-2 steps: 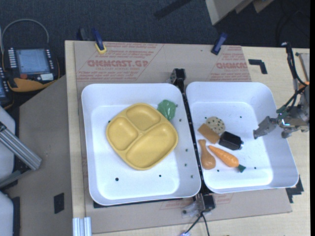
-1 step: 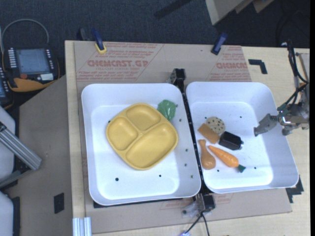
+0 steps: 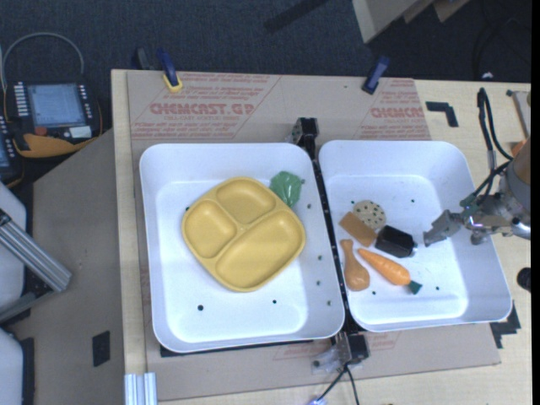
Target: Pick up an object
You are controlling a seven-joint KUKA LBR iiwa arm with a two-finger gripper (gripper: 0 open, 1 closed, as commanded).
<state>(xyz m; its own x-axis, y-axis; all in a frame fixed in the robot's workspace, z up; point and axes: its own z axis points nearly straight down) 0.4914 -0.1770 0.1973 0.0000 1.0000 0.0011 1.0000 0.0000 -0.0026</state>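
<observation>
— Where were your jaws (image 3: pixel 440 229) at that moment?

— They hung over the right bin (image 3: pixel 439 310), toward its right wall, about halfway between its far and near rims. My arm came in from the right edge of the scene, and the grey tip pointed left toward the cluster of things in the bin.

— Clenched or released?

— I could not tell. From that slanted overhead view the tip was one grey wedge. Nothing showed in its grasp.

— What lay in that bin?

— A black block (image 3: pixel 394 242) just left of my tip, close but apart from it. Far-left of it sat a speckled cookie (image 3: pixel 369 213), and beside that an orange wedge (image 3: pixel 358 228), touching or nearly so. Nearer lay a carrot (image 3: pixel 386 268) with a dark green end pointing right, and a tan drumstick (image 3: pixel 354 267) at its left, its thin end pointing far. The carrot's fat end overlapped or touched the drumstick; I could not say which.

— And the left bin (image 3: pixel 160 251)?

— A yellow divided plate (image 3: pixel 245 233) sat in its middle, turned at an angle, with a green leafy piece (image 3: pixel 288 186) at its far-right corner, touching the rim of the plate.

— The desk (image 3: pixel 126 184)?

— Tan, with red printed lettering along the far side, and two blue clamps, one (image 3: pixel 169 67) at far left and another (image 3: pixel 375 74) toward the far right.
</observation>
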